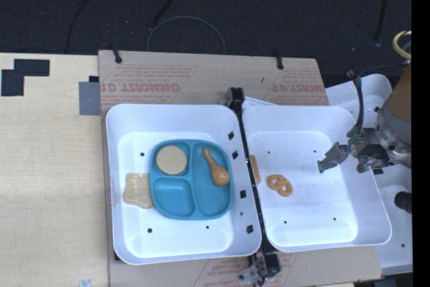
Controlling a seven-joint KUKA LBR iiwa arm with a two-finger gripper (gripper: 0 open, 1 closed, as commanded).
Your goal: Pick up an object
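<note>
My gripper [334, 158] hangs over the right side of the right bin [316, 235], reaching in from the right edge, with nothing visible in it. A small tan pretzel [279, 185] lies on the bin floor to the gripper's lower left, well apart from it. A thin tan strip [254, 169] leans along this bin's left wall.
In the left bin [127, 238] a blue sectioned tray [191, 201] holds a round tan disc [170, 159] and a tan drumstick-shaped piece [216, 167]. A pale toast slice [138, 190] lies left of the tray. A black divider [242, 171] runs between the bins.
</note>
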